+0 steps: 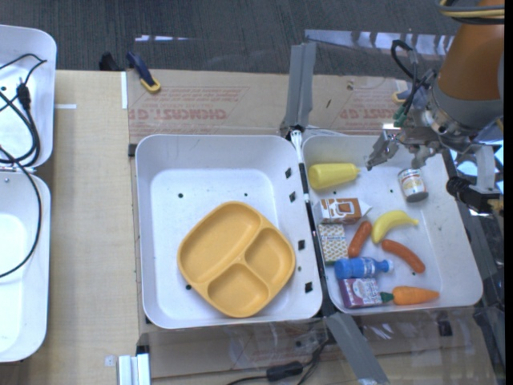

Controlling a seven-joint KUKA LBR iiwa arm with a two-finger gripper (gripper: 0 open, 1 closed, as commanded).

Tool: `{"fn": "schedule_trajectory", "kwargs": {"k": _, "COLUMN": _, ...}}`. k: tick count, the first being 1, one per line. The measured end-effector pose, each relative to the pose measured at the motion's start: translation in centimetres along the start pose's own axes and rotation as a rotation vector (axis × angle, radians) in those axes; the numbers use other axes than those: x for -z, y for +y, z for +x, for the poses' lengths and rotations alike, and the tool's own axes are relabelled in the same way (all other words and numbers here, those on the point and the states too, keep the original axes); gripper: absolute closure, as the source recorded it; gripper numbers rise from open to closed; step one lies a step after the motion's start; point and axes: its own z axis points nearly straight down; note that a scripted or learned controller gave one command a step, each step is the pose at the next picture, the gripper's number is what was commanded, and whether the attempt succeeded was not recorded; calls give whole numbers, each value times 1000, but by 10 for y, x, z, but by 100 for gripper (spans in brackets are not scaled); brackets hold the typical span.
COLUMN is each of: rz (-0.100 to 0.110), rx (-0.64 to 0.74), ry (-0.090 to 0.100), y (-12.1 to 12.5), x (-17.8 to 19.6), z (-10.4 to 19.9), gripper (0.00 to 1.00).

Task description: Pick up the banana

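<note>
On the worktop (pixel 88 215), two shallow white bins side by side.

Left bin (pixel 160 167): one yellow-orange compartment plate (pixel 236 257), three sections, lying flat toward the bin's 6 o'clock side.

Right bin (pixel 461 247): banana (pixel 393 224), yellow, curved, lying near the centre, untouched. Yellow mustard bottle (pixel 333 175) on its side at the bin's 10 o'clock. Small jar (pixel 413 184) with a pale label at 1 o'clock, apart from the banana. Small brown-and-white carton (pixel 341 209) and a patterned packet (pixel 332 241) along the 9 o'clock wall. Orange-red sausage-like piece (pixel 360 238) just beside the banana's lower end; a second one (pixel 403 256) at the banana's 5 o'clock. Blue bottle (pixel 360 268) on its side below these. Purple box (pixel 361 293) and carrot (pixel 415 296) at the 6 o'clock edge.

Gripper (pixel 391 147): at the right bin's 12 o'clock rim, well apart from the banana, nothing between its fingers; how far they are spread cannot be told from this angle.
</note>
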Motion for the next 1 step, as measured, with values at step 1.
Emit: {"fn": "schedule_trajectory", "kwargs": {"k": 1, "rz": 0, "rx": 49, "ry": 0, "y": 36, "x": -97, "z": -3, "gripper": 0}}
